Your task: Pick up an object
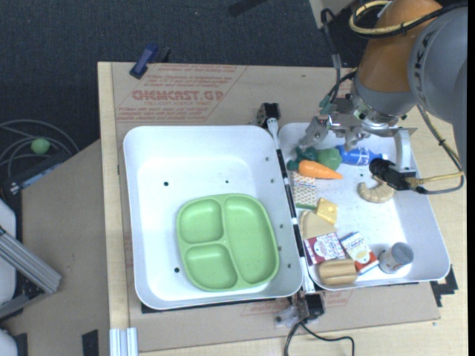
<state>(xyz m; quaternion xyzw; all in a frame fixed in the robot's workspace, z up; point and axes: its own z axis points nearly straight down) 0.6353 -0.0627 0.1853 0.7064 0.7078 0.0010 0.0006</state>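
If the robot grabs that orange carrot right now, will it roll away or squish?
The carrot looks like a smooth plastic toy, so it is probably stiff and light, not squishy. Its round, tapered shape suggests it could roll or slip from the fingers. It lies against a green toy near the right bin wall, which may stop it rolling far.

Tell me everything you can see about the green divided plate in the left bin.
The pale green plastic divided plate is a rounded rectangle with soft corners and a raised rim. Ridges split it into three compartments: one long section along its right side and two smaller ones stacked on its left. All three hold nothing. It lies flat and right side up, turned slightly askew, on the floor of the left shallow white bin, toward the near right corner. Its matte surface looks clean. Apart from the bin floor, nothing touches it.
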